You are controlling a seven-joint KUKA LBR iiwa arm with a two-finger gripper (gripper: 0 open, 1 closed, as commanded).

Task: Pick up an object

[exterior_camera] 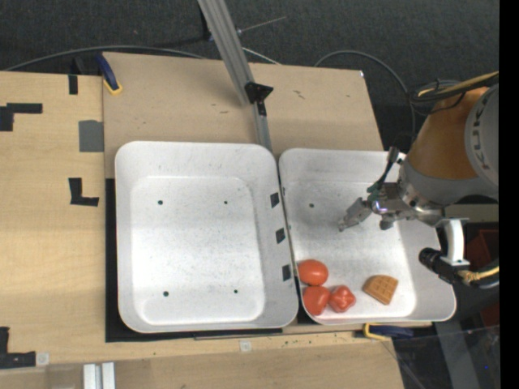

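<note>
The two-finger gripper [350, 220] hangs over the bare middle of the right white bin [324, 177], its fingers spread and holding nothing; the nearest target, a round red tomato-like piece [313, 271], lies toward seven o'clock, near the bin's front-left corner

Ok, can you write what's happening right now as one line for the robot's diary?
gripper: over right bin, holding nothing | red pieces and waffle: near front edge | left bin: untouched
</note>
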